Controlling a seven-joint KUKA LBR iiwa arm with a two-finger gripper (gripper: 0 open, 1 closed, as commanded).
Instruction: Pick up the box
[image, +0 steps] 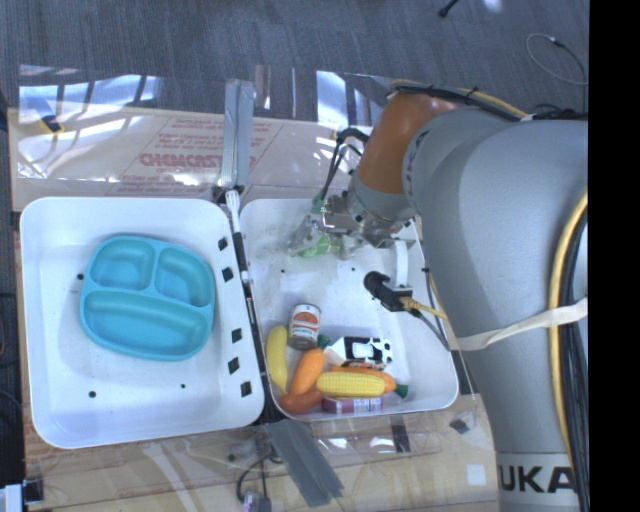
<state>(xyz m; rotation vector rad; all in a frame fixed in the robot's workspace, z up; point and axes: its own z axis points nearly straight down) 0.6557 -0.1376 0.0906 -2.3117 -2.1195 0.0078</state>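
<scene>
A small black-and-white box (366, 350) lies in the right bin (436, 352), near its front, just behind an ear of corn (352, 382). A flat pink-purple box (352, 405) lies under the corn against the bin's front wall. My gripper (322, 236) is down at the back of the right bin, well behind both boxes and apart from them. A small green thing (313, 247) shows right at its tip; whether it is held is unclear.
A can (304, 326), a banana (276, 358) and a carrot (305, 372) crowd the right bin's front left. The left bin (50, 330) holds a blue divided plate (148, 296). The grey arm (500, 230) covers the bench's right side.
</scene>
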